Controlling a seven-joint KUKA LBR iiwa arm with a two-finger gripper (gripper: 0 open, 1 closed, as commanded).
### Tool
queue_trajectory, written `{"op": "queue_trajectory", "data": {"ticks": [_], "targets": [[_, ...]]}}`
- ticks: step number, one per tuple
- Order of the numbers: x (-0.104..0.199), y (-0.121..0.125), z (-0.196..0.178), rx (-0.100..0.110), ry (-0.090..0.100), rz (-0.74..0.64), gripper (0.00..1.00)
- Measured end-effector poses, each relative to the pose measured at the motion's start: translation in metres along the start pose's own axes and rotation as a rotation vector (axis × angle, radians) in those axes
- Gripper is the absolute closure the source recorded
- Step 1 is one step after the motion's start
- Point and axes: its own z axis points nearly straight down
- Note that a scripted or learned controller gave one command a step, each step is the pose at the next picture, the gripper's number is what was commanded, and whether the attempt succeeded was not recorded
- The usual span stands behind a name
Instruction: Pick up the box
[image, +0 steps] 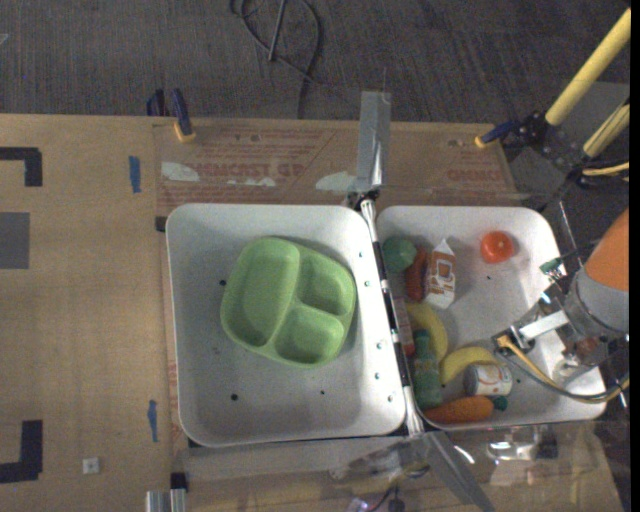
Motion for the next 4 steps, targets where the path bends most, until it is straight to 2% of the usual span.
{"op": "queue_trajectory", "data": {"ticks": [1, 2, 3, 4], "targets": [[0.001, -0.032, -0.008, -0.030, 0.001, -0.012, 0.00], [-0.003, -0.017, -0.001, -0.034, 0.007, -0.031, 0.00], [-0.029, -0.004, -0.095, -0.034, 0.004, 0.111, 0.00], [-0.002, 0.003, -0.217, -0.034, 0.006, 0.186, 0.00]]}}
